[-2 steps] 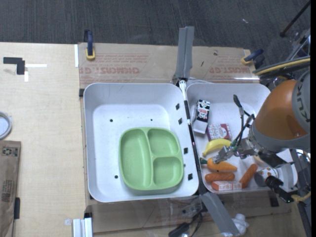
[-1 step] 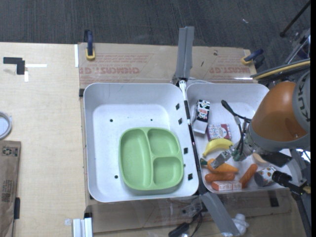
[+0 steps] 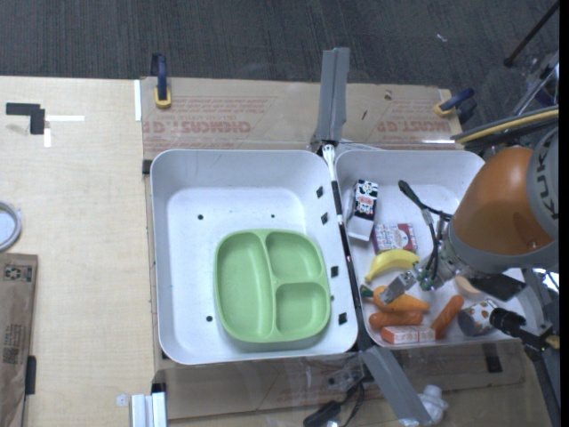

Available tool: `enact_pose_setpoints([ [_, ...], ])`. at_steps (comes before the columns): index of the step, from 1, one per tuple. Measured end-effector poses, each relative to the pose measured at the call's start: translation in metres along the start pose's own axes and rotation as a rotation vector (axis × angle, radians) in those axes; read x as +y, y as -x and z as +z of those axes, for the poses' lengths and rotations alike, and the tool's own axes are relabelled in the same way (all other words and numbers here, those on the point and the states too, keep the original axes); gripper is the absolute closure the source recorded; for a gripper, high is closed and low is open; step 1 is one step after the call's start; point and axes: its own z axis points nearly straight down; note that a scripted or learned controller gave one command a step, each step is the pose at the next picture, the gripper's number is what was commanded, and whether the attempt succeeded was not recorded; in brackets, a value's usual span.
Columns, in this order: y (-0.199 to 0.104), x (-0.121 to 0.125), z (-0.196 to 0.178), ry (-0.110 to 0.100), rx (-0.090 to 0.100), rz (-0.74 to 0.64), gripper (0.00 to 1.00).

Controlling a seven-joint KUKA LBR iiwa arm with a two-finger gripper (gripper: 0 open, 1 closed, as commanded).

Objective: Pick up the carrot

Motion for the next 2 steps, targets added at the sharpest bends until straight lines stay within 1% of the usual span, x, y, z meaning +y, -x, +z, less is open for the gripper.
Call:
enact_pose_setpoints([
  [1,0.0022,-0.0013,0.0002,0.001,0.004,0.072,0.0],
  [2,0.0019,-0.001,0.0001,0.001,0.002,0.149,0.0],
])
